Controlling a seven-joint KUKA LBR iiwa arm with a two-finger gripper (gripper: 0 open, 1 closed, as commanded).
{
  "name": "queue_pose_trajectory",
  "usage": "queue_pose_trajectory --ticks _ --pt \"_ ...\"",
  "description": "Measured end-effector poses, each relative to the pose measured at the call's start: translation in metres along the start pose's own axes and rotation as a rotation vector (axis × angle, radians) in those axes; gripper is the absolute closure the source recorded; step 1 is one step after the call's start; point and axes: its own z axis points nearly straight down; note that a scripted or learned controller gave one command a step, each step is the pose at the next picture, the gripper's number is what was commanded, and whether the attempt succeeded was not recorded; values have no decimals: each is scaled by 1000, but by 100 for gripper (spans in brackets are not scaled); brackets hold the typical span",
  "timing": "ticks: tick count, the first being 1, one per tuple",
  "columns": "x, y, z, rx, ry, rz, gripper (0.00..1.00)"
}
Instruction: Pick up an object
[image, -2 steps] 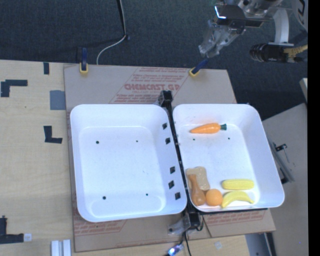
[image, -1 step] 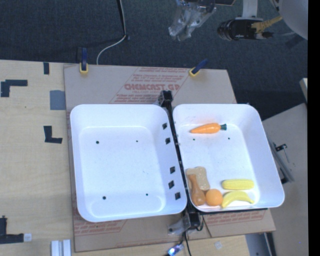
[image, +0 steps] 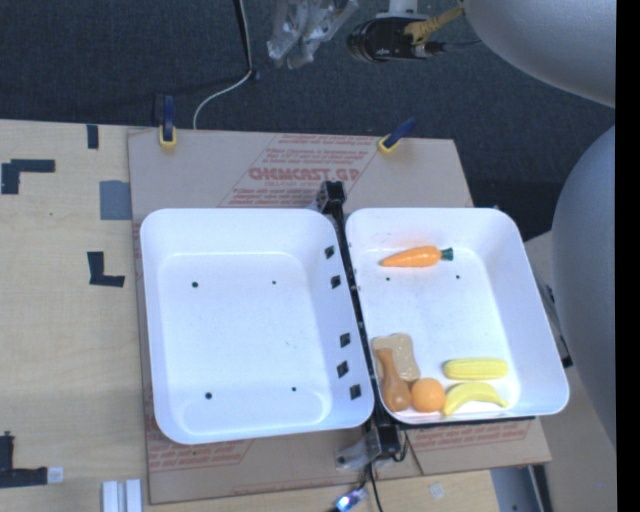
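Observation:
The right bin (image: 520, 262) holds several toy foods. An orange carrot (image: 410, 257) lies near its far side. Along its near edge sit a tan bread slice (image: 397, 354), a brown piece (image: 393, 390), a round orange fruit (image: 428, 396), a yellow corn cob (image: 475, 369) and a yellow banana (image: 474, 399). My gripper (image: 303, 30) hangs blurred at the top of the view, above the dark floor behind the bench and far from both bins. Nothing shows in it.
The left bin (image: 160, 300) stands beside the right one, joined by a black clip strip (image: 345, 300). Both rest on a cardboard sheet (image: 300, 170) held by clamps. The grey arm (image: 600, 200) fills the right side and top right corner.

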Motion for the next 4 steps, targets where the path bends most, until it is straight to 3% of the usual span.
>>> queue_pose_trajectory --ticks 4 --pt "-1 0 -40 2 -6 -1 100"
